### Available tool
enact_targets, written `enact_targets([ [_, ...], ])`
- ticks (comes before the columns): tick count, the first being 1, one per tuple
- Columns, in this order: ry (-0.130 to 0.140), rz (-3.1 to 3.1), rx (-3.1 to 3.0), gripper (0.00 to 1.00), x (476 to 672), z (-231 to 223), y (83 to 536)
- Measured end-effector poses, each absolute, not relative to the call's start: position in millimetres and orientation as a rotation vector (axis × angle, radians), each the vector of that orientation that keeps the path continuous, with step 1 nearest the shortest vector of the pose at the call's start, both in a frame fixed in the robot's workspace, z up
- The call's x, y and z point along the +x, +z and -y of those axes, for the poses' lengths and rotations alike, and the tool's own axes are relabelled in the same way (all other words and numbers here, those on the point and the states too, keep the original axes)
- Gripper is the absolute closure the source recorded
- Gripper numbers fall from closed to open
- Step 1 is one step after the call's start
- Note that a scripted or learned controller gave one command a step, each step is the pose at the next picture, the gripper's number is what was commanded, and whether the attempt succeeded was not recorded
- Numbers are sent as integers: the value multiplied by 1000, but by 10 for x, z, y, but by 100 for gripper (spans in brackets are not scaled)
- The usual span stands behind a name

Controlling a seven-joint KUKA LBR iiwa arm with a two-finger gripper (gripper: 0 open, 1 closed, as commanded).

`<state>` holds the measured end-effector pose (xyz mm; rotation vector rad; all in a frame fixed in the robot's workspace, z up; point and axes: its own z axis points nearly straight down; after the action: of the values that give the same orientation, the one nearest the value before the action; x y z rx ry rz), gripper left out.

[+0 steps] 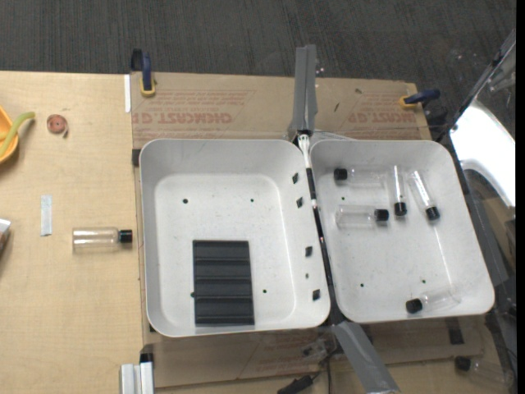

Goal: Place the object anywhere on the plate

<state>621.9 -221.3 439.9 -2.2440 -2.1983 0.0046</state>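
Note:
A black ribbed plate lies flat in the front part of the left white bin. Several clear vials with black caps lie in the right white bin. One vial is at the back left and another lies crosswise below it. Two more, one vial and its neighbour, lie side by side near the middle. A last vial rests near the front rim. All of them lie apart from the plate.
On the wooden bench left of the bins lie another capped vial, a white strip, a small red disc and a yellow object. Clamps hold the cardboard behind the bins. A white rounded shape stands at the right edge.

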Motion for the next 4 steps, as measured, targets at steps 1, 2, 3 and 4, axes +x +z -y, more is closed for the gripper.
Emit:
enact_targets([
  [1, 4, 2062, -2371, 0, 6596, 1935, 4402],
  [2, 5, 1802, -2573, 0, 6596, 2148, 4401],
  [3, 6, 1677, -2655, 0, 6597, 2141, 4398],
  [4, 7, 1432, -2794, 0, 6594, 1626, 4399],
])
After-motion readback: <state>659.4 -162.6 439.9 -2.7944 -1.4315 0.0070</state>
